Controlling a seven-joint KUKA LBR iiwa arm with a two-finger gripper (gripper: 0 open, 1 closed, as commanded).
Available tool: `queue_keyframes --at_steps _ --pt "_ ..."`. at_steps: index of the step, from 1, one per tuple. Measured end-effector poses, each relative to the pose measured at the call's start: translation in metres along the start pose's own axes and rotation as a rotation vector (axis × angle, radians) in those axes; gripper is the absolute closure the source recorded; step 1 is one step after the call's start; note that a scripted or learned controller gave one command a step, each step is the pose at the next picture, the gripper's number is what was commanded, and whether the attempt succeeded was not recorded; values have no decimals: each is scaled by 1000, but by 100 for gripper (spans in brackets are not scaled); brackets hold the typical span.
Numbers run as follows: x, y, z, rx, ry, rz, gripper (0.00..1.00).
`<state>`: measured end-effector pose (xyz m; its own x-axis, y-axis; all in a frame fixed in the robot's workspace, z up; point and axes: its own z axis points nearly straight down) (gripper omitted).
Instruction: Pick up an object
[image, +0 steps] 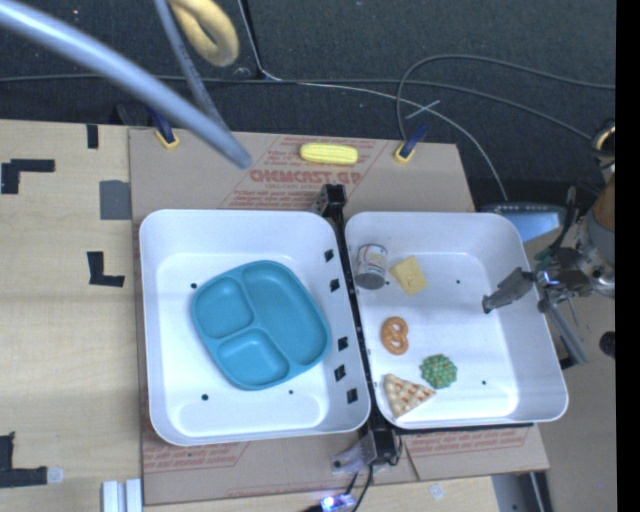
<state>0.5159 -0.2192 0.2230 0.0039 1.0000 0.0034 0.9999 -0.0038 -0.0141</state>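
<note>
My gripper (503, 296) sits at the right rim of the right bin (530, 390), with my arm (590, 262) reaching in from the right. One dark finger points left over the bin's white floor; I cannot tell whether the fingers stand apart or together. I see nothing between them.

Candidate objects lie in the left half of the right bin, all well apart from my gripper. A small metal can (371, 266) lies near the divider at the upper left, with a yellow cheese wedge (408, 275) just beside it to the right. Below these is a pretzel (395, 335). A green broccoli floret (438, 371) lies lower right of the pretzel, and a pizza slice (405, 394) rests near the bin's bottom edge, close to the broccoli.

The left bin (160, 300) holds a blue divided plate (259, 322). A yellow corn cob (328, 154) lies on the cardboard (440, 175) behind the bins.
</note>
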Motion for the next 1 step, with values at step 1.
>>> queue_keyframes --at_steps 1 --pt "1 3 -7 -12 -3 -5 0"
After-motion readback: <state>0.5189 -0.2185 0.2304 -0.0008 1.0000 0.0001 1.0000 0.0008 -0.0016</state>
